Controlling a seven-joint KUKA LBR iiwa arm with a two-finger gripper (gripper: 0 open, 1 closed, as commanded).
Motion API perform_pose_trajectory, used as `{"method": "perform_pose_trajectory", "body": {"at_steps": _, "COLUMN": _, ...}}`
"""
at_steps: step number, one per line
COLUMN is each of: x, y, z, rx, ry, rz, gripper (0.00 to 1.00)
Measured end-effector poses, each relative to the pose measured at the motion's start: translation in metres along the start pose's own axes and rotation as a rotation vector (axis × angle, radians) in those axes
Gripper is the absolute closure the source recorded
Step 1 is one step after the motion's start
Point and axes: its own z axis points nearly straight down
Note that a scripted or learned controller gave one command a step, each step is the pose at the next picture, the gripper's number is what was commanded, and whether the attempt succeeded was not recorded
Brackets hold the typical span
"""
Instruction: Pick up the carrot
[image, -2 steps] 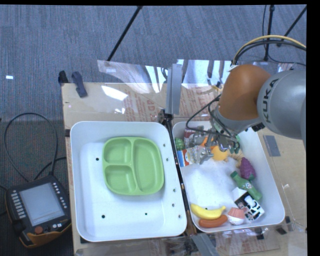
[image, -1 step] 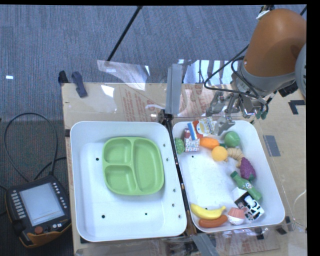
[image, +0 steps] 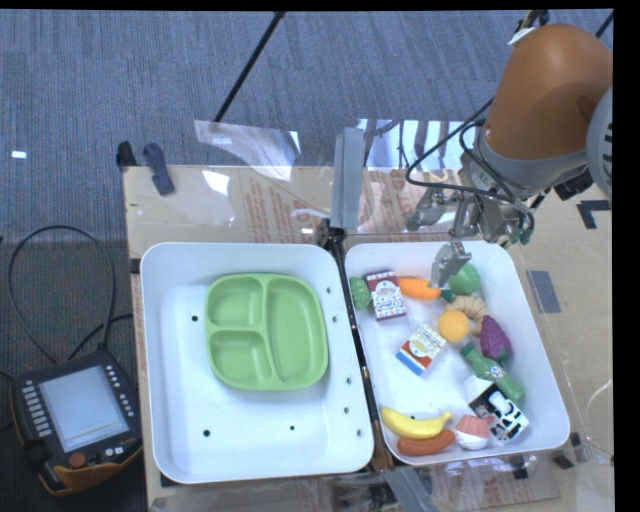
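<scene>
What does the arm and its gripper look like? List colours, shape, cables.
The arm enters from the right as a bulky, rounded orange section with a grey part at its far right edge. Below it sits a darker grey wrist with thin black cables looping around it. The gripper is small, metallic grey, ending in narrow fingers. No markings can be made out on it.

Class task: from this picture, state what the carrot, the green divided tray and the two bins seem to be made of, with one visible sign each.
Carrot: probably toy plastic; uniform bright orange, smooth.
Green divided tray: likely moulded plastic, matte to satin; even pale green, rounded compartment edges.
Bins: look like thin white plastic, slightly glossy; soft rounded corners and faint sheen. None is certain from look alone.
</scene>
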Motion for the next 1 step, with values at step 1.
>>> {"method": "perform_pose_trajectory", "body": {"at_steps": 1, "x": 0.0026, "y": 0.0004, "z": 0.0085, "rx": -0.003, "ry": 0.015, "rz": 0.0, "gripper": 0.0}}
